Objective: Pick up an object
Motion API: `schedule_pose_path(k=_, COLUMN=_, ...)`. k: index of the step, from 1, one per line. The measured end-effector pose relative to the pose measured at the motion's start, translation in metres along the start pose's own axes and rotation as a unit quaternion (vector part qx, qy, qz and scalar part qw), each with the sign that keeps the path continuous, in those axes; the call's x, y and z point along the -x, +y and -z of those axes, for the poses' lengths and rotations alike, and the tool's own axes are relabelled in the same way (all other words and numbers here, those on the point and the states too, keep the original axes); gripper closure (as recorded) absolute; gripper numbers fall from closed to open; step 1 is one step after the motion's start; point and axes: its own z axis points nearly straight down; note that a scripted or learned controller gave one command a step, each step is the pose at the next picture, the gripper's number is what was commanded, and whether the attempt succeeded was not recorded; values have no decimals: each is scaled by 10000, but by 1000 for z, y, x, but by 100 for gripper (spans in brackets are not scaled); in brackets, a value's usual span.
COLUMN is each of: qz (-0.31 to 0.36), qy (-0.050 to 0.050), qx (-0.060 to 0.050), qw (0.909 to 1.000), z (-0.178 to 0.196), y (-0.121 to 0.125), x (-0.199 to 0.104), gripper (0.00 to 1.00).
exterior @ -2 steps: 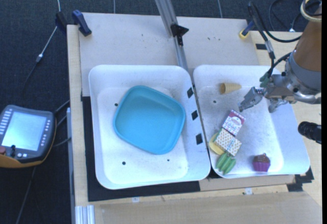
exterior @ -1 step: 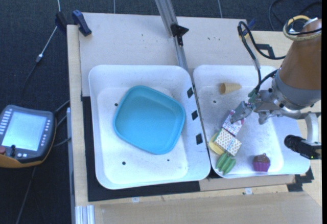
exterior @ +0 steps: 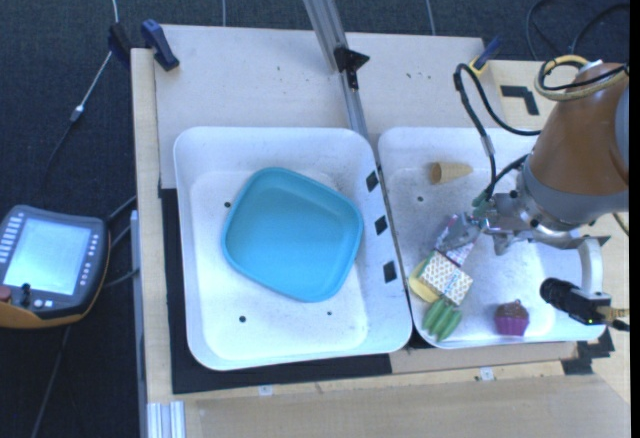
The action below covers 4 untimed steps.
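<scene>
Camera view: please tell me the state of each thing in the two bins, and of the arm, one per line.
Light blue square plastic plate: flat, right side up, in the left bin.
Tan cone: on its side, right bin.
Checkered packet: lying tilted over the yellow piece.
Green vegetable toy: lying flat.
Purple cupcake toy: upright.
Gripper: low in the right bin.

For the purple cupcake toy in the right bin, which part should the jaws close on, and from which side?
Probably the cupcake body, gripped across its short round sides from straight above. It sits upright and apart from the green toy on its left, so both flanks look free; the bin's near wall lies close behind, which argues against a sideways approach.
</scene>
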Motion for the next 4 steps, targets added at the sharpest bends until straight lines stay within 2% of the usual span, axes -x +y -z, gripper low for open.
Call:
schedule_pose_path(k=1, qz=-3, qy=1, qx=-5, qw=10000, z=-56, y=1, x=9, gripper=0)
schedule_pose_path(k=2, qz=2, qy=-3, qx=24, qw=10000, z=-43, y=3, x=9, gripper=100)
schedule_pose_path(k=3, qz=4, qy=-5, qx=46, qw=10000, z=19, y=7, x=10, gripper=100)
schedule_pose_path(k=4, qz=1, qy=-5, qx=43, qw=10000, z=75, y=0, x=14, gripper=100)
